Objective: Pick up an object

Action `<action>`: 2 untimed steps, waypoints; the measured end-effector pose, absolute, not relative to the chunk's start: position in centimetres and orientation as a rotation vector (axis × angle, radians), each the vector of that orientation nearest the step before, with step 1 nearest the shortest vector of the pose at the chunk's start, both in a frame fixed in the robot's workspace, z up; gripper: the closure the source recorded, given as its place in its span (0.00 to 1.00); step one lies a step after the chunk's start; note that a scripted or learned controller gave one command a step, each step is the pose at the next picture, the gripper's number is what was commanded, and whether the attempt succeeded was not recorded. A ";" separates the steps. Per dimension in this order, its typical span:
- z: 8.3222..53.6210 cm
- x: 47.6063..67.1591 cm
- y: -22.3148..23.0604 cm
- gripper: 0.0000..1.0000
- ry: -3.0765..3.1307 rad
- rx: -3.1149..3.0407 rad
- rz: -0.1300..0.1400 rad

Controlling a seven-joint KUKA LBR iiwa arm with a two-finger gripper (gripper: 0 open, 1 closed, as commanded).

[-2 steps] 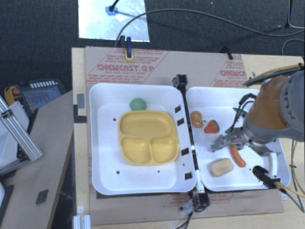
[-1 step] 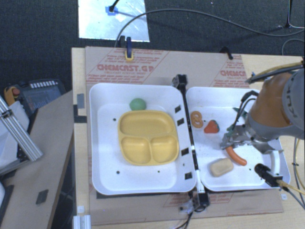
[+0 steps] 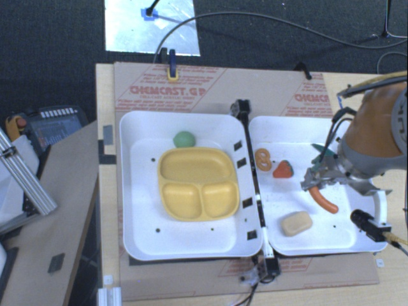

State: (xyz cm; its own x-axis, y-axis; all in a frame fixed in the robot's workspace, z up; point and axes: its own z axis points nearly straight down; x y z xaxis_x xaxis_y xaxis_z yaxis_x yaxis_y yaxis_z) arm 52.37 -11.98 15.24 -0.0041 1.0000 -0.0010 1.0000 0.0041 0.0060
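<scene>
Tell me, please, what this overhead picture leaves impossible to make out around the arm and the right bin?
- Pincer: its fingertips blur into the wrist's grey metal, so open or shut is unclear.
- Orange sausage: its upper end lies under the pincer, so contact is uncertain.
- Arm: cut off by the right edge.
- Right bin: its far right side is covered by the arm.

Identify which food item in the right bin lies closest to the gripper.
The orange hot dog, lying right beside the gripper. The red strawberry, pretzel and beige bread piece all sit farther off.
</scene>
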 end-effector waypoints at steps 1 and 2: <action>20.5 52.6 -12.0 1.00 2.222 2.212 0.007; 20.8 54.6 -6.4 1.00 2.230 2.209 0.005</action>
